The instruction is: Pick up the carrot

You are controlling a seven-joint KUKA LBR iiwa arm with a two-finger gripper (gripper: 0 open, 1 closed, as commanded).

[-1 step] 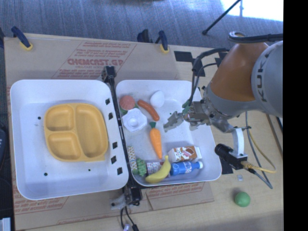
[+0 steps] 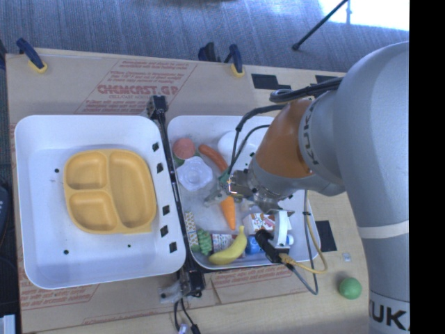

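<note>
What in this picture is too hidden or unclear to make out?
- Claw: the orange wrist covers it from above; open or shut is unclear.
- Right bin: the arm hides its far right side.
- Carrot: its top end meets the claw; any contact is unclear.
- Packets beside the banana: labels too small.

Grey arm (image 2: 361, 138), wrist bent downward

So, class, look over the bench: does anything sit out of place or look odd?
One thing stands out: a green ball lies on the bare bench at the lower right, outside both bins. The other items, including the carrot and banana, lie crowded in the right bin; the yellow tray sits in the left bin.
</note>
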